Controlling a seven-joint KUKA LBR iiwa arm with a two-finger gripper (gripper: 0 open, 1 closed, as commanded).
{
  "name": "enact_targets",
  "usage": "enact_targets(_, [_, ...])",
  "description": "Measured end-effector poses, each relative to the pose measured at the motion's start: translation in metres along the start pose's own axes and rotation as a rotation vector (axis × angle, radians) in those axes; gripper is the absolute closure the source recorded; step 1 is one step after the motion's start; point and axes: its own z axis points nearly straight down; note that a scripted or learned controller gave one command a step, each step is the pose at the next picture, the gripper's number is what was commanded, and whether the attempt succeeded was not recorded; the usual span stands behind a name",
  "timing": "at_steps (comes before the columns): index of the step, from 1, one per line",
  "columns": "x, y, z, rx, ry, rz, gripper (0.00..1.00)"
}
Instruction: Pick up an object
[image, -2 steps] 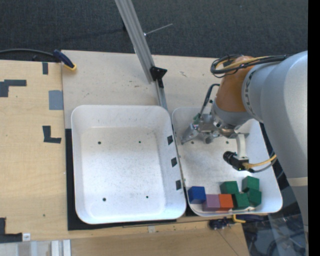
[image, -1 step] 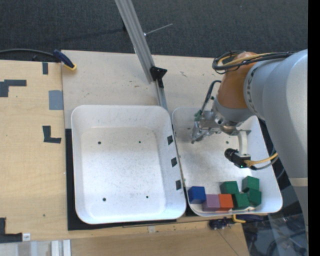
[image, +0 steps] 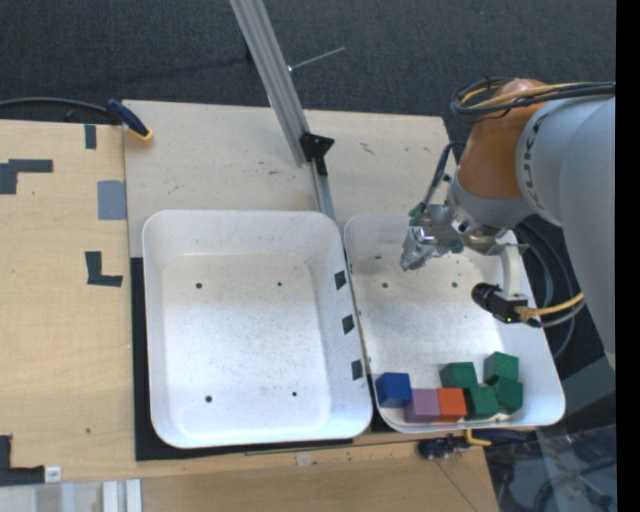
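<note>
The left bin (image: 245, 325) sits on the bench (image: 60, 330). In the right bin (image: 450, 310), blocks cluster along the near edge: a blue block (image: 393, 388), purple block (image: 425, 403), orange block (image: 452, 402) and green blocks (image: 487, 384) at the near right corner. The gripper (image: 414, 256) hangs over the bin's far left part, well apart from them; whether it is open I cannot tell.

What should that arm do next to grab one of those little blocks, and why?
Probably swing toward the near end of the right bin. The gripper hangs over its bare far part, while the blocks, such as the blue block, sit clustered at the near edge.
</note>
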Motion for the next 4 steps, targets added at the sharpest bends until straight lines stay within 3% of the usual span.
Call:
enact_targets(1, [-0.007,0.0,-0.06,-0.002,-0.001,-0.001,1.0])
enact_targets(2, [-0.007,0.0,-0.075,0.002,0.0,-0.001,1.0])
enact_targets(4, [0.111,0.012,-0.074,0.003,0.002,-0.008,1.0])
